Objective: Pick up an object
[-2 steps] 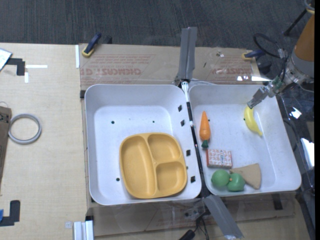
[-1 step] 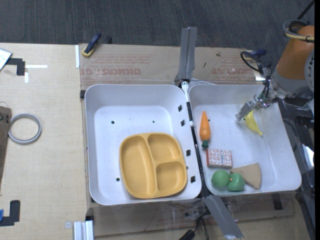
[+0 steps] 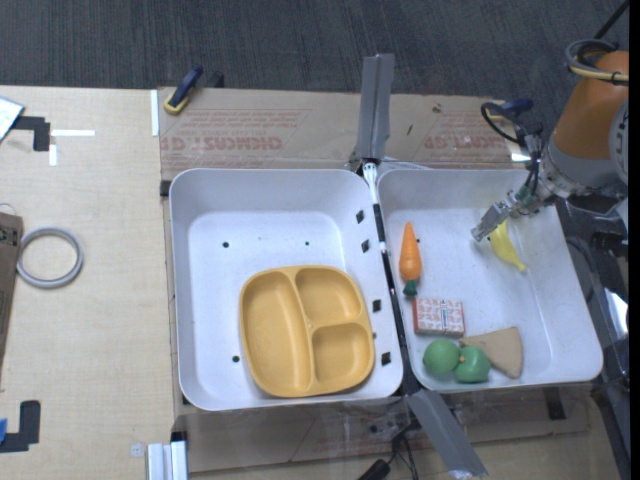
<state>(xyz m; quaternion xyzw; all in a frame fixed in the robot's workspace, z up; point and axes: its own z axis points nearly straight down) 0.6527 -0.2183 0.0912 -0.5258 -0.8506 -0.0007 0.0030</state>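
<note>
Two shallow white bins sit side by side on the bench (image 3: 80, 368). The left bin (image 3: 200, 208) holds a yellow divided plate (image 3: 303, 329) toward its near edge. The right bin (image 3: 560, 308) holds several small things: an orange toy carrot (image 3: 409, 252) lies close to the bin's left wall, a small patterned red and white box (image 3: 439, 315) rests just below it, a green pear-like fruit (image 3: 456, 360) sits near the near edge, and a tan wedge (image 3: 500, 349) touches the fruit's right side. A yellow banana (image 3: 507, 249) lies in the far right part of this bin.

The grey arm with its orange band (image 3: 590, 108) reaches in over the right bin's far right corner. Its tool (image 3: 492, 226) hangs low, just at the upper left end of the banana; whether it grips the fruit cannot be told from here.

On the bench's left side lies a roll of tape (image 3: 47, 257). A blue and yellow clamp (image 3: 184, 89) sits on the cardboard (image 3: 270, 133) beyond the bins.
</note>
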